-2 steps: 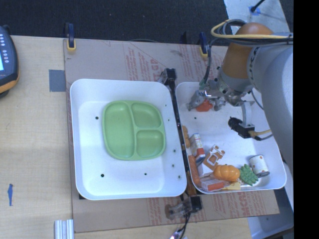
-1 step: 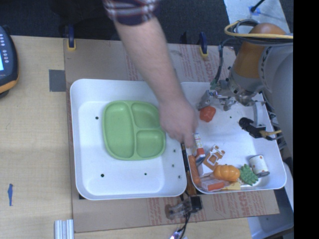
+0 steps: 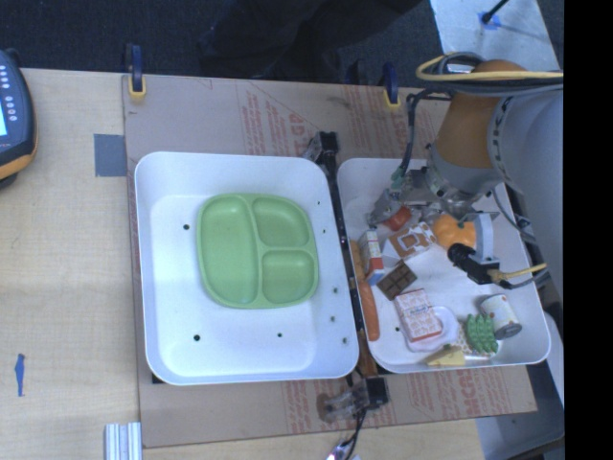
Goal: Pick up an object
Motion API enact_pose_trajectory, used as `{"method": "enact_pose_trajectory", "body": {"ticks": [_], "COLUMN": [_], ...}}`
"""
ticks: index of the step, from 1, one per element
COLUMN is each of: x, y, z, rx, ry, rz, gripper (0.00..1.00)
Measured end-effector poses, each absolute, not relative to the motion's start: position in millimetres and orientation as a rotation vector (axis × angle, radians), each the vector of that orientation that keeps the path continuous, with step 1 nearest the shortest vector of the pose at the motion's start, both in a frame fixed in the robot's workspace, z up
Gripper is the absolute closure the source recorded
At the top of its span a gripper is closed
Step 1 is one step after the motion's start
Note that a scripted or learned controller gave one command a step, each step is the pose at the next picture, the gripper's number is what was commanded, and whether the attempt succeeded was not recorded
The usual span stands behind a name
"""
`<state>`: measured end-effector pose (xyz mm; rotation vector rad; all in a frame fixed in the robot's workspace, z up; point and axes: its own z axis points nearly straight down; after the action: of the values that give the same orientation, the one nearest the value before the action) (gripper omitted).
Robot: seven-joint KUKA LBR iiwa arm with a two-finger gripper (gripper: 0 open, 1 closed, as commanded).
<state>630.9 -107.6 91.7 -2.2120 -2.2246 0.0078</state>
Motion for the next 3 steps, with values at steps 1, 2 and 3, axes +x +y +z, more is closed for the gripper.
{"method": "enact_pose_trajectory", "body": {"ticks": [1,2,3], "x": [652.8,652.8,656.5], "y": [-94.7,-121.8,-91.4], "z": [92.4,92.5,92.2], "rx": [-2.215,-2.219,-2.213], "ry": [-2.228,-2.224,-2.227], "rz": [0.001,0.002,0.004], "gripper": [0.0,0.0,0.0]}}
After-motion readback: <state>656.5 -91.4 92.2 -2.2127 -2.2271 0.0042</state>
